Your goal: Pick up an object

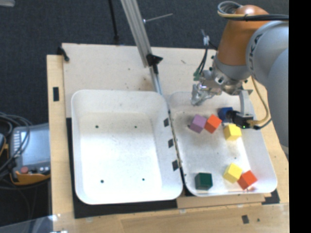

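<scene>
Over the right bin's far end: gripper (198, 97) hangs near the far-left corner, fingers pointing down, nothing seen between them; whether they are spread or closed cannot be told at this slant.
Arm: grey body with orange band (238, 38), reaching in from the right side of the view.
Right bin (260, 149): shallow, white, speckled floor; holds seven blocks.
Purple block (198, 123): pale purple cube, just below the gripper, touching the orange block on its right.
Orange block (213, 124): bright orange cube, beside the purple one, tilted slightly.
Blue block (224, 113): dark blue, partly hidden by a black fitting and cable at the arm's side.
Upper yellow block (232, 132): yellow cube, near the blue block, apart from the orange one.
Lower yellow block (233, 172): yellow cube near the bin's near-right corner, touching the red block.
Red block (248, 179): orange-red cube, at the near-right corner.
Green block (203, 181): dark green cube, alone by the near wall.
Left bin (80, 130): white, shallow, floor marked with dark specks.
Bench (97, 62): pale board under both bins; a metal rail (136, 23) slants across its far side.
</scene>
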Available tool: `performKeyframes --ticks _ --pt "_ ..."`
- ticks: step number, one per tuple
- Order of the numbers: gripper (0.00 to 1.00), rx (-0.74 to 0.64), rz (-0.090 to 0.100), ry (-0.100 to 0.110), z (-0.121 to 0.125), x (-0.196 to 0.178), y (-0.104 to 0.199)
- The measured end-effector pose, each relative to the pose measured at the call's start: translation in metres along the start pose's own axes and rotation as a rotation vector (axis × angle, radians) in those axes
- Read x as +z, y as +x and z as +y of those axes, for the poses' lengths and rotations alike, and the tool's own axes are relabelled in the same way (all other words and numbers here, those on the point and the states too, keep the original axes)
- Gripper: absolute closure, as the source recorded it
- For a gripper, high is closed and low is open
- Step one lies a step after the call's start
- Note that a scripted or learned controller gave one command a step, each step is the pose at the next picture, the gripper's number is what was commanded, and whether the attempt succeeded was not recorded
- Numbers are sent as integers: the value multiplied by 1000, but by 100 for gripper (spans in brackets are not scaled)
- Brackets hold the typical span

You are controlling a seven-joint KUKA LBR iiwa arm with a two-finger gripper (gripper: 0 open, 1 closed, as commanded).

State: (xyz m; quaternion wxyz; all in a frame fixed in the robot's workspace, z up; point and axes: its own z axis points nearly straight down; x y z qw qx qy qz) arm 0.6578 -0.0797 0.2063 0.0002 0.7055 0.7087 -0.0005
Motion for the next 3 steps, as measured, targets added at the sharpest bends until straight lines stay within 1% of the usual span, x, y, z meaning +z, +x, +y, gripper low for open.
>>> performKeyframes --ticks 1,2,3 --pt "100 -2 3 -2 -24 -15 46" --pt "100 -3 4 0 -37 -26 89" --pt "100 -4 4 1 -57 -39 138"
